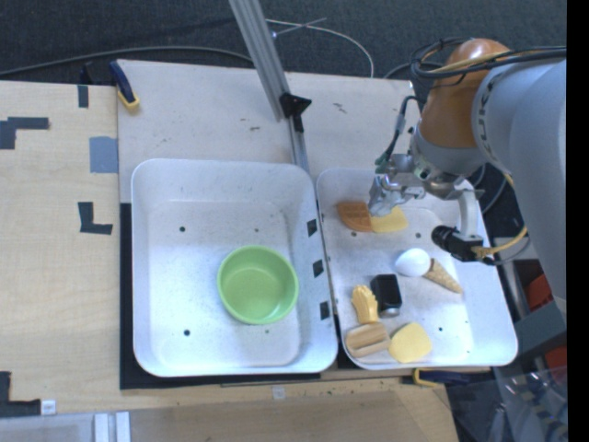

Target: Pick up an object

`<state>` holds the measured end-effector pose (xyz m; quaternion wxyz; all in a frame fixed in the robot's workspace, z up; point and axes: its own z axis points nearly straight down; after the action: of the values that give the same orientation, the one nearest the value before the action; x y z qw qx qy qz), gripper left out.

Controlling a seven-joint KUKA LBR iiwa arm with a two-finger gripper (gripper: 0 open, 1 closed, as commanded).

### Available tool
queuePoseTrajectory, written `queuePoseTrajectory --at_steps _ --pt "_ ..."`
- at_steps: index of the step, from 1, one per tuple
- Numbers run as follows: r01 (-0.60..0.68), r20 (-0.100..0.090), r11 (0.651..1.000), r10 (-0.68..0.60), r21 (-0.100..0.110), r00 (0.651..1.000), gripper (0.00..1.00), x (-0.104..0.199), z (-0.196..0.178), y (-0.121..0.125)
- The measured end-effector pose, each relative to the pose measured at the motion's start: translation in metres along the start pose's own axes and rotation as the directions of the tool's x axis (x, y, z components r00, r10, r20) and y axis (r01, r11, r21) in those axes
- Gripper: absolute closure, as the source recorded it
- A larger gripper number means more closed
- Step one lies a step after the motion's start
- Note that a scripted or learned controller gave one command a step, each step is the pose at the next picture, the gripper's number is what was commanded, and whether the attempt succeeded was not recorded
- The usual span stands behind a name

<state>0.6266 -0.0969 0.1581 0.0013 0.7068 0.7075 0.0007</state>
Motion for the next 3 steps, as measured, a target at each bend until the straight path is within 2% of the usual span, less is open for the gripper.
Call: queuePoseTrajectory --at_steps 2,3 --pt "0.001 0.0 1.0 -0.001 -0.001 1.0 1.0 -0.014 -0.103 0.013" --pt "0.005 -0.002 1.0 -0.005 0.004 1.0 1.0 0.041 -0.102 0.008"
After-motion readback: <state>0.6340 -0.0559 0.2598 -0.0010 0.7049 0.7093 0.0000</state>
